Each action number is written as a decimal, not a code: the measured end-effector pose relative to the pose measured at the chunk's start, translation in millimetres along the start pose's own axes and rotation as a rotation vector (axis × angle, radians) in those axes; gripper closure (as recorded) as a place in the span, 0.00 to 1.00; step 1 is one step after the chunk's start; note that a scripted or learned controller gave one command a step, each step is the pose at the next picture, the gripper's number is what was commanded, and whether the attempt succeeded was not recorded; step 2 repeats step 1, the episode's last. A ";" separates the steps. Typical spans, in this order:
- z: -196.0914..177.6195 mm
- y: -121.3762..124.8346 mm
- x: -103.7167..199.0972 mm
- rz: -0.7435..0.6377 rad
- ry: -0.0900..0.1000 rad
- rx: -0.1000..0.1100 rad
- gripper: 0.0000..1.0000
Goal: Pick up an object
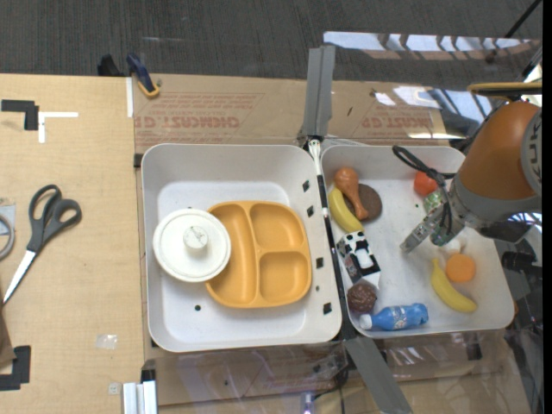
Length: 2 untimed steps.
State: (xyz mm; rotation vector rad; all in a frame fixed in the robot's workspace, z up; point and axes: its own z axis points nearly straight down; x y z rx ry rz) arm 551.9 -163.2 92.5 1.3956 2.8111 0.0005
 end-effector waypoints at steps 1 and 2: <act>-133.1 5.2 -71.9 -0.300 -0.002 0.000 1.00; -133.1 5.2 -71.9 -0.300 -0.002 0.000 1.00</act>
